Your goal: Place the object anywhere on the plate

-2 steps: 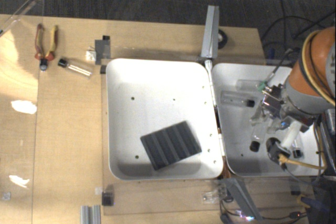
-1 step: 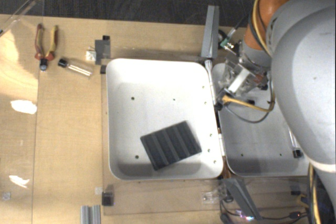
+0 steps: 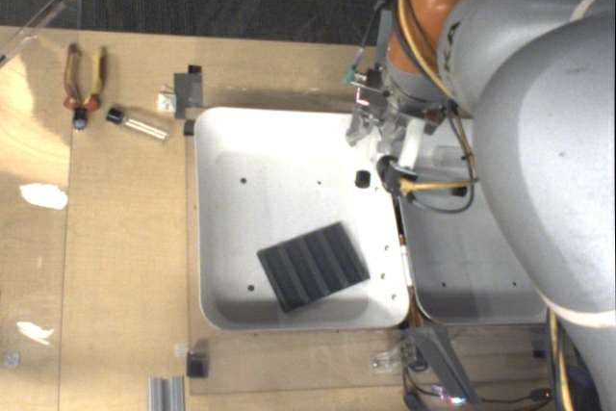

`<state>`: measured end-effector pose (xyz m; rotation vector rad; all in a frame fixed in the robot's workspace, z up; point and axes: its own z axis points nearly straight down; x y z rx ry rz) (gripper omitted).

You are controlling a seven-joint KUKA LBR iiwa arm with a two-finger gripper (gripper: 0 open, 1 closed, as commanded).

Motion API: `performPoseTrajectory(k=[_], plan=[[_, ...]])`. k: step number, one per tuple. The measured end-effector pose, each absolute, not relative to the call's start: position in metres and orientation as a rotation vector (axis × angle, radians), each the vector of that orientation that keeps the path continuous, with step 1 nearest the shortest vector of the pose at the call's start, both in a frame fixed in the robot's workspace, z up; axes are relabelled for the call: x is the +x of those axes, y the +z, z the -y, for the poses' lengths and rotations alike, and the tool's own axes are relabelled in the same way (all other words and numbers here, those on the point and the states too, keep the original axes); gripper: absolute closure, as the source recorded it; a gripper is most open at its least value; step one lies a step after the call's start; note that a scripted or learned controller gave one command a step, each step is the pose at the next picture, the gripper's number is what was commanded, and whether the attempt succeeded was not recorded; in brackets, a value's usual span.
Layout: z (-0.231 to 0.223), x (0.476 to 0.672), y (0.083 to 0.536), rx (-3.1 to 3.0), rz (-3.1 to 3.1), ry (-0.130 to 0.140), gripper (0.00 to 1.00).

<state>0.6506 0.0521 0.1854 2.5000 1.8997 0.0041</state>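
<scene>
A dark ribbed rectangular plate (image 3: 313, 267) lies tilted on the floor of the left white bin (image 3: 231, 207), toward its front. A small black object (image 3: 362, 178) rests on the bin floor near the right wall, apart from the plate and farther back. My gripper (image 3: 366, 130) hangs over the back right corner of that bin, just behind the small object. The wrist, cables and metal fittings blur its tip. I see nothing between the gripper and the small object touching.
The right white bin (image 3: 462, 284) is largely covered by the grey arm (image 3: 520, 111). On the bench to the left lie red-handled pliers (image 3: 82, 82) and a small clear vial (image 3: 140, 122). A black clamp (image 3: 191, 89) stands at the left bin's back left corner.
</scene>
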Motion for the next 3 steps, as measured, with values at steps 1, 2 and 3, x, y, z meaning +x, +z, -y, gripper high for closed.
performPoseTrajectory(k=[1,2,3], plan=[[-0.118,0.668,0.121,2.144,-2.297,0.0,1.0],[-0.189,0.646,0.163,2.253,-2.188,0.006,1.0],[-0.222,0.613,0.09,1.841,-2.539,0.018,1.0]])
